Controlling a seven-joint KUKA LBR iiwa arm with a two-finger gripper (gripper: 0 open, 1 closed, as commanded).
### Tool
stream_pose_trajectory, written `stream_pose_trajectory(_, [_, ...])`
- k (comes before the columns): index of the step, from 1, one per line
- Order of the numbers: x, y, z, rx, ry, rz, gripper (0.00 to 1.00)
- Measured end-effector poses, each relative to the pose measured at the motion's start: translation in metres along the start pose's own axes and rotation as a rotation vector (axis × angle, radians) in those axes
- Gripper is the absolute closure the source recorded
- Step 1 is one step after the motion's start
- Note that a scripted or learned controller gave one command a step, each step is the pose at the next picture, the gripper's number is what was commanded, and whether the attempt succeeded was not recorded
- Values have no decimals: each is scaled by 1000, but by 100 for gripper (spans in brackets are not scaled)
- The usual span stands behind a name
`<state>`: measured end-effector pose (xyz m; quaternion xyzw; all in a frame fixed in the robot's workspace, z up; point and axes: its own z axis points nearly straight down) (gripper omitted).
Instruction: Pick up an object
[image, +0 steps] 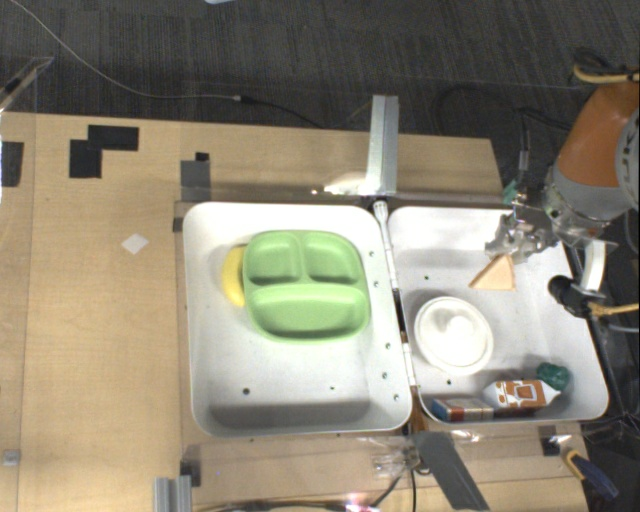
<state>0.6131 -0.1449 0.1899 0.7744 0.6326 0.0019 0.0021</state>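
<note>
My gripper (517, 240) hangs over the back of the right bin (600, 385), right above a tan wedge-shaped object (495, 275) whose upper tip touches or sits just under the fingers. Nothing in the view settles whether the wedge is gripped. A white round bowl (454, 332) lies in the middle of the right bin. A small brown-and-white bottle with a green cap (525, 392) lies along that bin's front wall, next to a thin marker-like stick (460, 410). In the left bin (210, 390) rests a green divided tray (304, 283) with a yellow object (232, 277) poking out at its left.
A metal post (384, 145) stands behind the joint between the two bins. The arm's orange band (595, 135) and grey wrist occupy the upper right. Black cables (575, 295) hang at the right bin's right edge. Wooden bench surface (90, 330) extends to the left.
</note>
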Motion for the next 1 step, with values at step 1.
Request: stream_pose_trajectory(1, [54,-62,-23,1,0,5,100])
